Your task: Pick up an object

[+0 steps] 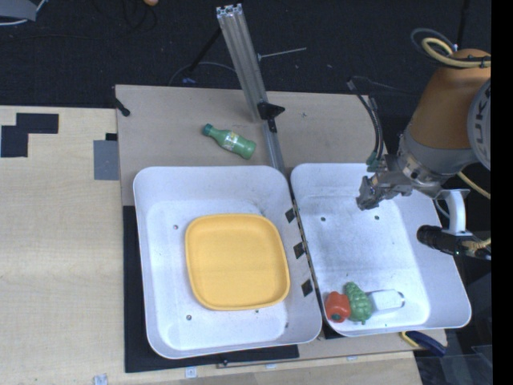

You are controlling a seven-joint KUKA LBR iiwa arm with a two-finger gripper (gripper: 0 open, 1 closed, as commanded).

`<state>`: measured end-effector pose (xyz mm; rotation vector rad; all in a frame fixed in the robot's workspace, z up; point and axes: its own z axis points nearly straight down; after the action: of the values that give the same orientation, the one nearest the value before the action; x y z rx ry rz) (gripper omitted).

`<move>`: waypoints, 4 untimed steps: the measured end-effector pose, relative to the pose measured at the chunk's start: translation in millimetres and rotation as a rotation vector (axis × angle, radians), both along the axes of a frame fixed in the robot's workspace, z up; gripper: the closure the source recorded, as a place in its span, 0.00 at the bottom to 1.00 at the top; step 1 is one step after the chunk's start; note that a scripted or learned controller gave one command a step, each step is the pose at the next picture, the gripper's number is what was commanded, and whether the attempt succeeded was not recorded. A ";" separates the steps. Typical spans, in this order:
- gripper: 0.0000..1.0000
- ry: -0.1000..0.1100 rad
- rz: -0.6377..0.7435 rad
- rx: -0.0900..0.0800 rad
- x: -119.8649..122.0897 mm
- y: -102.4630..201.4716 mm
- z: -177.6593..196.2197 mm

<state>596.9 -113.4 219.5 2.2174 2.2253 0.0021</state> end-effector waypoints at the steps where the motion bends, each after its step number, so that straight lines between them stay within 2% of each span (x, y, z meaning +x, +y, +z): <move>1: 1.00 0.001 0.000 0.000 -14.1 59.3 3.1; 2: 1.00 0.002 -0.001 0.000 -19.1 102.8 -2.0; 4: 1.00 0.001 -0.001 0.000 -35.2 199.1 19.5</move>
<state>561.8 85.7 239.0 2.2193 2.2242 0.0001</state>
